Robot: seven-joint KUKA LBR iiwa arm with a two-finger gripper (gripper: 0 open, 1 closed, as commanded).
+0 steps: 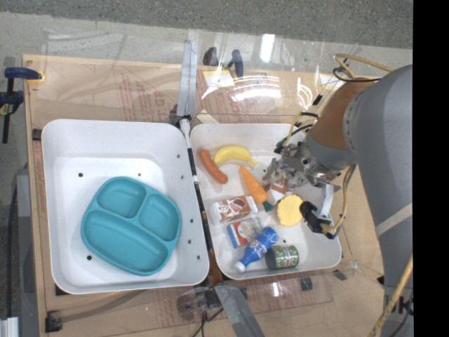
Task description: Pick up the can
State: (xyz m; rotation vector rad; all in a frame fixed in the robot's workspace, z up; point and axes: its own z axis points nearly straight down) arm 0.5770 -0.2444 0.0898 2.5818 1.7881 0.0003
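Note:
The can is dark green with a grey lid and lies on its side at the front of the right bin, touching a blue bottle. My gripper hangs over the right bin's back right part, above a small brown-and-white item, near the carrot and a yellow piece. It is well behind the can and apart from it. The wrist and cables hide its fingertips.
The right bin also holds a banana, a sausage and two small cartons. In the left bin lies a teal divided plate. A clear wall stands behind the bins.

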